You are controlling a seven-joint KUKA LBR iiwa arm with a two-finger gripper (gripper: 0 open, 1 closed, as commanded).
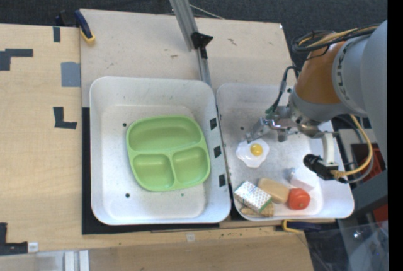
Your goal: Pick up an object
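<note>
Looking down on the surface [157, 49], you see two shallow white bins side by side. Your left bin [104, 137] carries a lime-green divided plate [168, 152] with three compartments, lying flat near the bin's middle. Your right bin [233, 106] holds the graspable items: a toy fried egg [252, 152], white with a yellow yolk, near the bin's middle; a speckled green-and-white sandwich-like block [252, 196] against the near wall; a tan bread-like wedge [274, 190] just beside it; and a red tomato-like piece [299, 199] toward the near right corner.

Your arm [352, 74], grey with an orange band [318, 77], reaches in from the right and hangs over the right bin. The gripper [269, 125] sits just beyond and slightly right of the fried egg, close to it, with nothing visible between the fingers; whether they are spread or closed cannot be told from this angle. A grey metal pole [179, 2] slants across the far side of the surface toward the seam between the bins. A blue-and-yellow clamp [85, 27] sits at the far left corner of the board.
</note>
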